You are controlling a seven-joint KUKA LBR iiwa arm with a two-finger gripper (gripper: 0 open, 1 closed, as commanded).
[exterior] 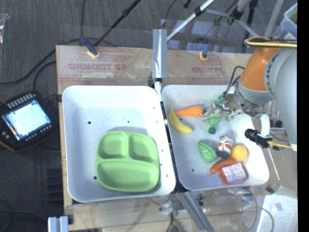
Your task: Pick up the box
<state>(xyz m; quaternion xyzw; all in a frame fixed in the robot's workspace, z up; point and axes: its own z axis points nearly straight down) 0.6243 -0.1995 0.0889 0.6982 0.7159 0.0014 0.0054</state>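
Step in hand: the approach, by the look of it. The arm (270, 76) reaches in from the right and its gripper (223, 105) hangs over the far part of the right bin (190, 178), nowhere near the thing it is meant to take.

Box: a small red box (233, 172) with a pale panel on its face, lying flat in the near right corner of the right bin. Nothing holds it.

Around the box: an orange ball (239, 152) just behind it; a red pepper (220, 166) touching or nearly touching its left edge; a small red-and-white can (225, 143) behind that; a green bumpy vegetable (207, 151) further left.

Far from the box: a carrot (189, 111) and a banana (176, 123) near the bin's far left corner, and a small green piece (213, 126) below the gripper.

Jaws: cannot tell; the tip is a dark tangle against the clutter.

Next move: judged from the layout, the gripper must travel toward the near right corner, then come down on the box clear of the pepper and ball crowding it.

Risk: the bin wall close by leaves little room for a finger on that side.

Left bin (77, 178): holds a green divided tray (128, 162).

Writing: faint red print on the cardboard (96, 65) behind the bins, too washed out to read surely; the box's label is too small to read.
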